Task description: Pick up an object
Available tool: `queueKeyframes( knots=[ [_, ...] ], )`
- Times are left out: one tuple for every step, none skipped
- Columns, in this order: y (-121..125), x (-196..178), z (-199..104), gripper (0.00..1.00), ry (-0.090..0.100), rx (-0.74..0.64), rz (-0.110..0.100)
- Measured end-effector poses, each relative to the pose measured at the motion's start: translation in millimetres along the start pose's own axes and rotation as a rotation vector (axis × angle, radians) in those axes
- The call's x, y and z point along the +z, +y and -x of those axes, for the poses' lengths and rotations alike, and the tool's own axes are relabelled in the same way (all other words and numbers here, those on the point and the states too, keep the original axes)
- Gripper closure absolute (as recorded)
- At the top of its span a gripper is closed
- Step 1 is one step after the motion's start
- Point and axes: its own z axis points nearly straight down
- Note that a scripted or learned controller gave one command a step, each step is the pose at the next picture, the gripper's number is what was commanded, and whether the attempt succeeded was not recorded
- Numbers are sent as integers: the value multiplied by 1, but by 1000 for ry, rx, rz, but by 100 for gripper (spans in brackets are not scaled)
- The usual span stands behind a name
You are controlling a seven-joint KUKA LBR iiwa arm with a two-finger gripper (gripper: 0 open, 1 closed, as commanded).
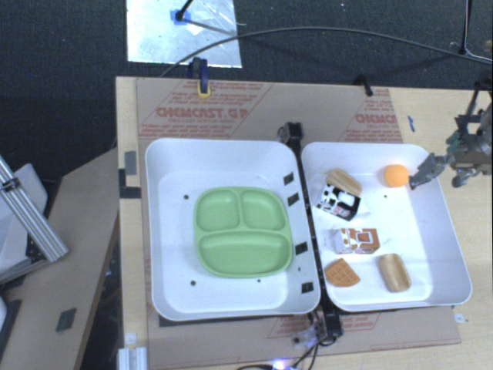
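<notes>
Tan bench top (pixel 431 114) with two white bins side by side, dark carpet behind it. Nearest pickable thing is the orange ball (pixel 397 176), sitting in the right bin (pixel 439 230) just beside the gripper (pixel 435 168), a bit toward the bin's middle from it. Gripper hangs at that bin's far right rim; can't tell whether it's spread or closed, and nothing shows between its tips.

Further from the gripper, past the ball, there's a tan bread-like piece (pixel 343 182) touching a black and white toy (pixel 337 203). Nearer the camera: a brown and white carton (pixel 356 241), an orange wedge (pixel 342 273) and a tan roll (pixel 394 272). Left bin (pixel 177 168), well apart from the gripper, holds a green divided plate (pixel 243 231).
</notes>
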Motion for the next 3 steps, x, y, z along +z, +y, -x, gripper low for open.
queueKeyframes(
  knots=[
    [2,-6,-1,0,-2,-3,10],
    [2,46,10,0,-2,0,7],
    [1,107,15,0,-1,0,6]
  ],
)
